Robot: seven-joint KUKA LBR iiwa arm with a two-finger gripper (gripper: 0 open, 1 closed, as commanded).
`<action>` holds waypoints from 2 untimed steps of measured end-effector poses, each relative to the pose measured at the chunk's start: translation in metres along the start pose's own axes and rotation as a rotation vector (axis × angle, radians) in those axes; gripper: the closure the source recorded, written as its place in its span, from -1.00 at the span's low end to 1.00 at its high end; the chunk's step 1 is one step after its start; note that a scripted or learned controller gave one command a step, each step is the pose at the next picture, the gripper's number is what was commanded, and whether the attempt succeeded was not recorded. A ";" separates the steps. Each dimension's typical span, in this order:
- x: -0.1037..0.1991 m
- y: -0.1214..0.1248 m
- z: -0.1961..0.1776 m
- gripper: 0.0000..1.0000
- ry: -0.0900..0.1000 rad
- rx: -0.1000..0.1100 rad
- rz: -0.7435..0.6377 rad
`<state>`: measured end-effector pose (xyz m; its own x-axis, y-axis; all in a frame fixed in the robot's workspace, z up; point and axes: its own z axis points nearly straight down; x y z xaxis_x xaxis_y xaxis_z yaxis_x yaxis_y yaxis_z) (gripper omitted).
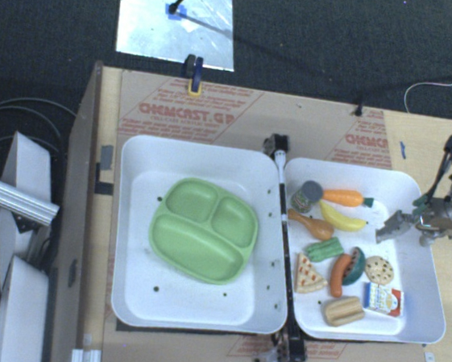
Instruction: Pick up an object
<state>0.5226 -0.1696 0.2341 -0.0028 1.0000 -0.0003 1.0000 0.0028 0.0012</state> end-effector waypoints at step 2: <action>0.033 -0.005 0.134 1.00 0.000 0.000 0.001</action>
<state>0.5175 -0.1368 0.1000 -0.0015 1.0000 -0.0001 1.0000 0.0015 0.0011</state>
